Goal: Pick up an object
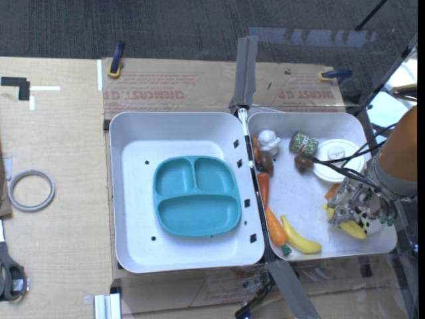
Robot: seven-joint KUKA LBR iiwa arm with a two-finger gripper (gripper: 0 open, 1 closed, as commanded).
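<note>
My gripper (350, 211) is low over the right side of the right bin (302, 198), the arm coming in from the right. Its fingers sit among a yellow object (352, 229) and an orange piece (331, 192), which they partly hide. In the same bin lie a banana (300, 236), a long orange carrot (270, 216), a green can (303, 143), a white lid (337, 158), a brown lump (304, 164) and a small white-and-brown figure (267, 147). Whether anything sits between the fingers is hidden.
The left bin (133, 145) holds a teal divided plate (197, 196). A grey ring (30, 190) and scissors (11, 278) lie on the bench at far left. Cardboard lies behind the bins, with clamps at its corners.
</note>
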